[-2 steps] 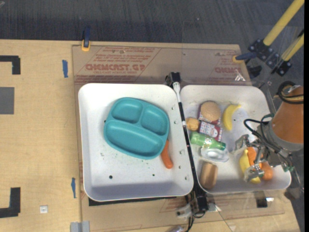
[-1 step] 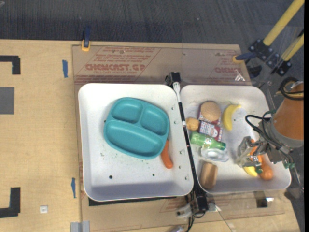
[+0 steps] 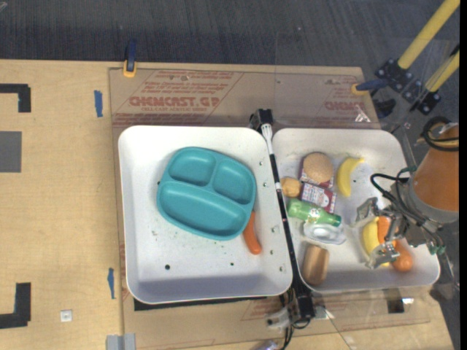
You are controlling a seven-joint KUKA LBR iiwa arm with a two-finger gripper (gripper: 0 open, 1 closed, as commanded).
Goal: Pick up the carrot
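Pincer [image 3: 385, 240] sits low in the right bin [image 3: 387, 138], around 4 o'clock, amid yellow and orange bits; can't tell how far it's open or whether it's got anything. Odd spot, since the carrot [image 3: 251, 235] lies in the left bin [image 3: 139, 195], touching the teal plate [image 3: 206, 192] at its 4 o'clock. Between the 2: the bin walls, a green bottle [image 3: 312, 213], a brown cylinder [image 3: 315, 262].

Wooden bench [image 3: 58, 217] bearing two shallow white bins side by side (left bin [image 3: 139, 217], right bin [image 3: 387, 141]), cardboard sheet [image 3: 233, 93] beneath, blue tape marks [image 3: 98, 103].
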